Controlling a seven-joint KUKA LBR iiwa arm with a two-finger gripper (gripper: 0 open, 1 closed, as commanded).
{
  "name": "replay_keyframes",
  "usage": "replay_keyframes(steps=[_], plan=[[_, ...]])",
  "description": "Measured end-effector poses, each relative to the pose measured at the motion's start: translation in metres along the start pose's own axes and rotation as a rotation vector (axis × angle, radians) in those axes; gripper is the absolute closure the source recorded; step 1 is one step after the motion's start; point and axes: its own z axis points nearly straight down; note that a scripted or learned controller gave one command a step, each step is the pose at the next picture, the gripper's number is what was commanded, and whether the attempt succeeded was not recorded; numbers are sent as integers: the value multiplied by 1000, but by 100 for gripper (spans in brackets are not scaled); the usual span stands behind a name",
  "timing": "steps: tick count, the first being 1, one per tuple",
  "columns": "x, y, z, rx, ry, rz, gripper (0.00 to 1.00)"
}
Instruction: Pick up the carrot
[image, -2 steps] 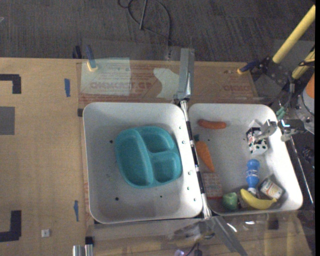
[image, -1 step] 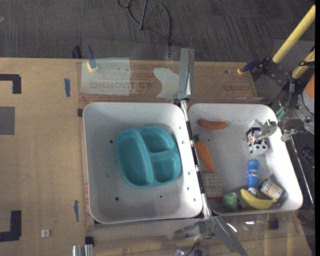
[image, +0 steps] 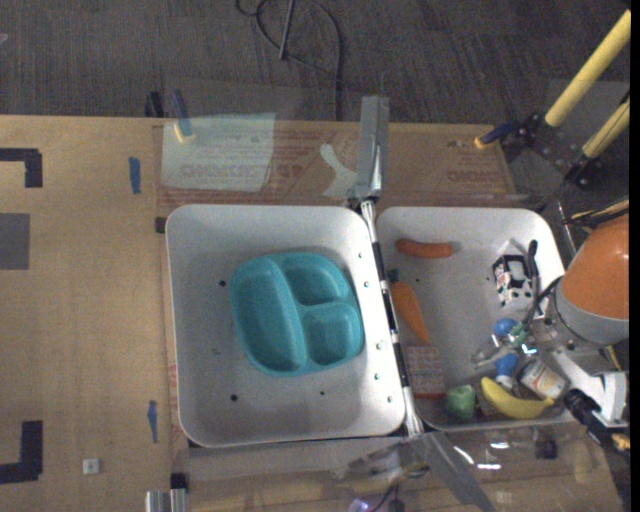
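Note:
The carrot (image: 408, 311) is orange and tapered. It lies lengthwise along the left wall of the right bin (image: 470, 225), thick end toward the back. My gripper (image: 506, 346) hangs low over the right half of the same bin, below the arm's orange band (image: 602, 272). It is about a hand's width to the right of the carrot and apart from it. Nothing is seen held in it.
An orange-red sausage (image: 427, 249) lies at the back of the right bin. A banana (image: 512, 399), a green fruit (image: 460, 401) and a flat packet (image: 425, 369) lie near the front. A black-and-white object (image: 512, 277) sits by the arm. A teal divided plate (image: 297, 312) lies in the left bin (image: 200, 330).

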Motion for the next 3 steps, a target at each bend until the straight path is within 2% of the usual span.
replay_keyframes(steps=[1, 2, 3], plan=[[73, 6, -1, -9, -2, 791, 0], [72, 4, -10, -5, -6, 794, 100], [146, 13, -96, 9, 0, 395, 100]])
